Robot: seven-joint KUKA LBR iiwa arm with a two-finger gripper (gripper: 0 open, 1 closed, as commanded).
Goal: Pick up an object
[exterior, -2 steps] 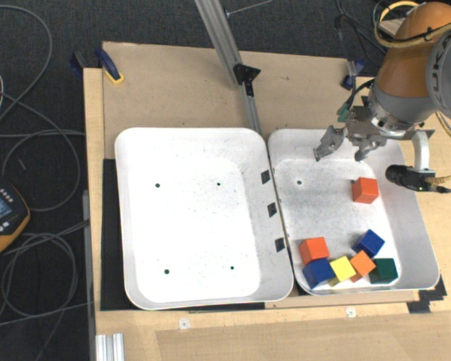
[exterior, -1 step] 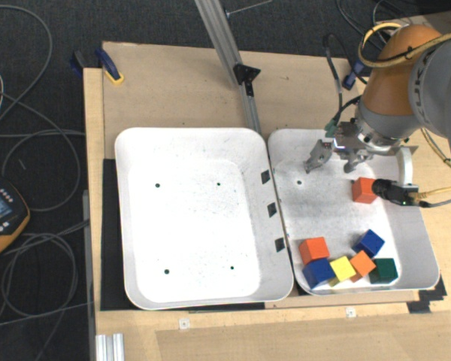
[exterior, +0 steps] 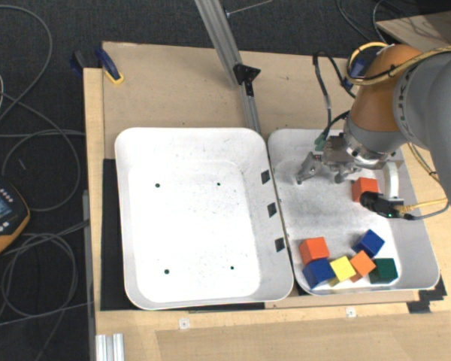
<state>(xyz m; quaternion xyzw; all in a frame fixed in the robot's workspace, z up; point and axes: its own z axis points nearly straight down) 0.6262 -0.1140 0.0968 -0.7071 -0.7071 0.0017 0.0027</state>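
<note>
Camera view, looking down at a slant, shows two shallow white bins side by side on my surface (exterior: 173, 74). Left bin (exterior: 128, 224) has only dark specks and a few small dots on its floor. Right bin (exterior: 428, 262) carries the blocks. Near its front edge sits a cluster: an orange block (exterior: 313, 248), a blue block (exterior: 318, 272) just in front of it, a yellow block (exterior: 342, 268) beside that, a smaller orange block (exterior: 362, 262), a second blue block (exterior: 370, 242) behind it, and a green block (exterior: 385, 269) at the right end. They lie close together, several touching. One more orange-red block (exterior: 365, 188) lies apart from the cluster, further back in the bin, just beside my wrist.

My hand (exterior: 325, 168) hangs over the back part of the right bin, its metal fingers pointing toward the divider between the bins. Nothing lies between the fingers; whether they are spread or closed I cannot tell from this angle. My arm (exterior: 413, 89) comes in from the right, orange band above the wrist.

Light wood makes up the surface, and dark carpet lies around it, strewn with cables. A grey metal bar (exterior: 222, 43) slants down across the wood to the gap between the bins. A blue-and-yellow item (exterior: 110, 66) lies at the back left corner. A handheld device (exterior: 0, 209) rests on the floor at the left.
</note>
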